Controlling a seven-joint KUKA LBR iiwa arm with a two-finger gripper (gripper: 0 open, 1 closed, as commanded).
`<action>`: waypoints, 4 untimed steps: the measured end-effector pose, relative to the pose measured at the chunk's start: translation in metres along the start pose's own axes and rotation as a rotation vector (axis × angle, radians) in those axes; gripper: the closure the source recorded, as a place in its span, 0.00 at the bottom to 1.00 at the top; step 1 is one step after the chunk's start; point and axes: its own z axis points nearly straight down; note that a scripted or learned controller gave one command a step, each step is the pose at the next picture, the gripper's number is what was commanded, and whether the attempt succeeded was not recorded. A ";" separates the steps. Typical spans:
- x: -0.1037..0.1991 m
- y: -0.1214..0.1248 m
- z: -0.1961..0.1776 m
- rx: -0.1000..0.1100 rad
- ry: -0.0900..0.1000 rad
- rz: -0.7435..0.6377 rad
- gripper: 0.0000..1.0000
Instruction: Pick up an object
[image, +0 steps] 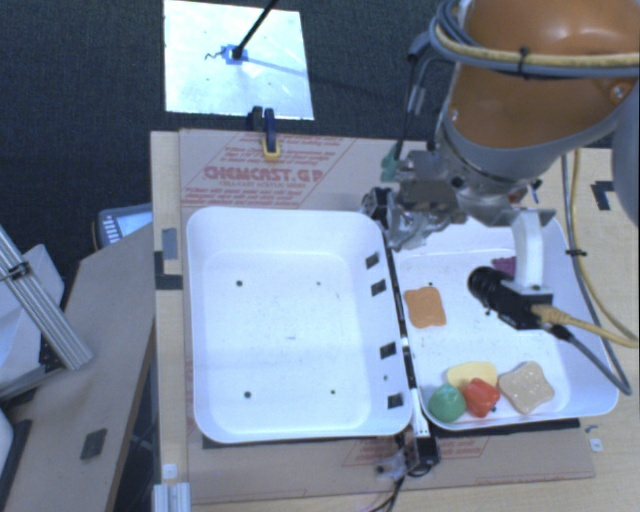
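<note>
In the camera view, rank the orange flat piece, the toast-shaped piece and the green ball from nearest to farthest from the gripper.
The gripper sits at the right bin's top left corner.
1. Orange flat piece: just below it, near the divider.
2. Green ball: bottom left of the right bin.
3. Toast-shaped piece: bottom right, farthest.

A yellow clamp (270, 146) sits on printed cardboard (265, 172) behind the white bins.

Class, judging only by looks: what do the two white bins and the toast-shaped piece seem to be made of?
White bins: probably moulded plastic, smooth and slightly glossy, with rounded corners. Toast-shaped piece: likely toy plastic or foam, matt beige with a darker crust edge; the look leaves it open.
</note>
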 end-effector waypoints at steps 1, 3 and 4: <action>0.045 0.005 -0.042 -0.011 0.002 0.003 1.00; 0.008 0.009 -0.107 -0.008 0.000 0.012 1.00; 0.064 0.021 -0.004 -0.004 0.000 0.003 1.00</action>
